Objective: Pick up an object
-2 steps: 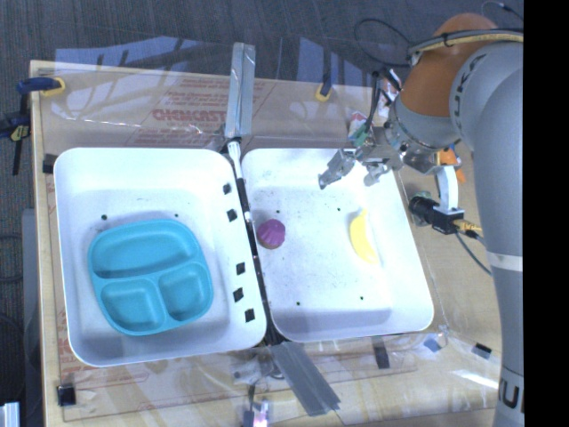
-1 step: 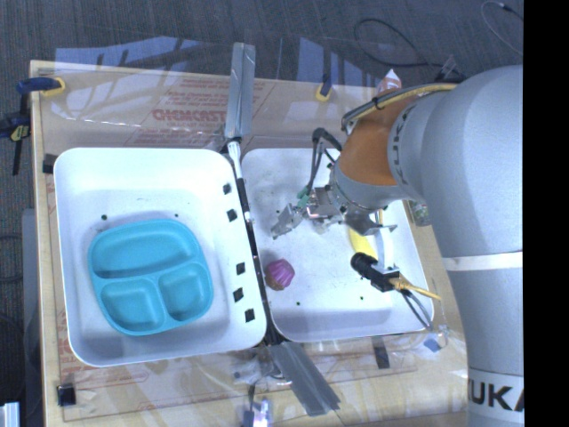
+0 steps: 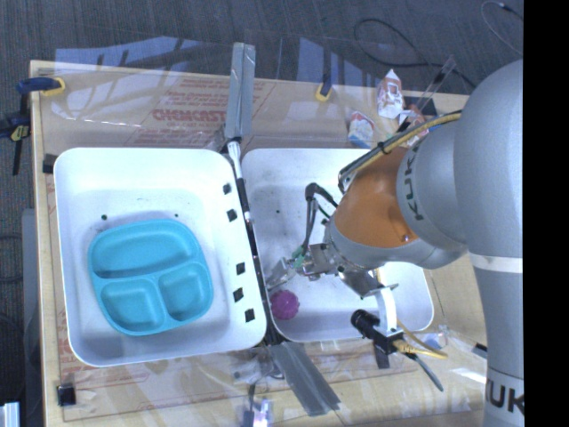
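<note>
Gripper (image 3: 286, 272) sat low in my right bin (image 3: 267, 172), purple ball (image 3: 285, 304) just below it; finger state I couldn't tell.

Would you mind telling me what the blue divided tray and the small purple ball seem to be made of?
Blue divided tray: likely moulded plastic, smooth and slightly glossy, with rounded compartment edges and even colour. Purple ball: soft-looking and matte, perhaps foam or rubber; too small to be sure.

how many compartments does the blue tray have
3. The blue tray lies in the left bin: one long compartment across its upper part, two smaller ones side by side below it.
</note>
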Tool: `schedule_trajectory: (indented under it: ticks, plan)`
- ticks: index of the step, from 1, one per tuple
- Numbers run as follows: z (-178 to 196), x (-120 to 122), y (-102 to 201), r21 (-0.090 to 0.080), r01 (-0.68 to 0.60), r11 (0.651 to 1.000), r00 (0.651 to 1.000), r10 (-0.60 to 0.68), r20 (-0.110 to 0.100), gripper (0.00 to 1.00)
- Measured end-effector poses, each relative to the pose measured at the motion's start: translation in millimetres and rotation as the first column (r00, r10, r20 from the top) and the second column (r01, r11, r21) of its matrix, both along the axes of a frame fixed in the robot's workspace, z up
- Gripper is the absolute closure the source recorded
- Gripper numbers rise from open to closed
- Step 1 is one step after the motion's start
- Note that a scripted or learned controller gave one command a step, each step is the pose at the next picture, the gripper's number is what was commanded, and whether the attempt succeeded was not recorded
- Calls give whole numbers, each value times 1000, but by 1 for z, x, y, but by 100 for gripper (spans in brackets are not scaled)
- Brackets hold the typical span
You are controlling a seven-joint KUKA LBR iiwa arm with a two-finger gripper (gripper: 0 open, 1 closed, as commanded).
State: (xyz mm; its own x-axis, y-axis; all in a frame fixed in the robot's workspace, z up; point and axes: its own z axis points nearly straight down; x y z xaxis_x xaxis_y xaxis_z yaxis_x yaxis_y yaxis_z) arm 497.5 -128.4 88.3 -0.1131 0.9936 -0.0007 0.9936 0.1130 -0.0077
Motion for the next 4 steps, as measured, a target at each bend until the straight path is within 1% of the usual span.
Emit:
schedule_trajectory:
  ticks: [1,2,3,4]
  plan:
    - [51,71,-72,2,9,1000,1000,-9,1,0]
    - [7,-11,3,-1,-76,997,997,76,0,0]
    - [42,109,-25,3,-10,1000,1000,10,1,0]
    - [0,-22,-54,5,-200,980,980,200,1,0]
